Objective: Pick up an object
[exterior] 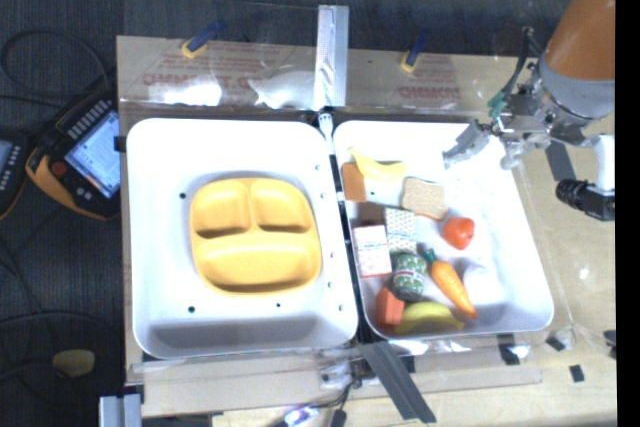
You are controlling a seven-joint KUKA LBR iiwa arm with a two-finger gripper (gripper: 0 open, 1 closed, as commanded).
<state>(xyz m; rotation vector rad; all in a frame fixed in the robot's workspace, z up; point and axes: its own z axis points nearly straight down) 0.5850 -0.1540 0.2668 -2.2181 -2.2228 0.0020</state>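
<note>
Your likeliest object, the tomato (pixel 458 232), lies alone near the right bin's (pixel 535 287) right wall, apart from the cracker (pixel 423 198). I judge it light, smooth, round, prone to roll; take it across its middle. The carrot (pixel 452 285) and banana (pixel 428 317) crowd the near edge. The gripper (pixel 487 136) hangs released, holding nothing, over the far-right corner.

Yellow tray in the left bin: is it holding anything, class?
Empty. The yellow tray lies flat in the left bin, its three compartments bare.
</note>
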